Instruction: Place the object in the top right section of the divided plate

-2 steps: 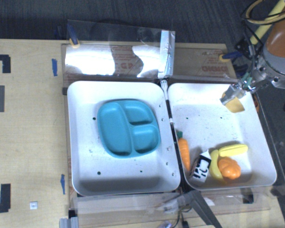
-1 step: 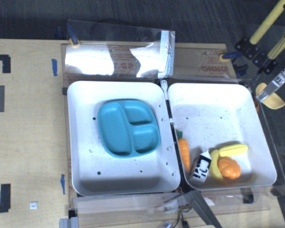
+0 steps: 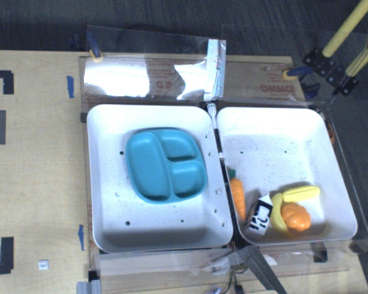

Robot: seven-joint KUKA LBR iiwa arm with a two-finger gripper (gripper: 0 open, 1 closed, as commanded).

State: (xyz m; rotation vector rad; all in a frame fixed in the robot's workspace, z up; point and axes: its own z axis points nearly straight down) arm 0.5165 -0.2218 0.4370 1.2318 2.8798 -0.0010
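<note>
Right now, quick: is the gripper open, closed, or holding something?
Gripper: cannot be told.
The carrot and orange toy lie in the right bin; the blue divided plate sits in the left bin.

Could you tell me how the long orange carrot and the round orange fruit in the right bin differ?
The long orange carrot is slim and stretched out, lying along the right white bin's left wall. The round orange fruit is squat and ball-like, sitting by a yellow object nearer the bin's bottom right corner. The carrot lies apart; the fruit touches its neighbour. Both are orange and lie in the same bin.
</note>
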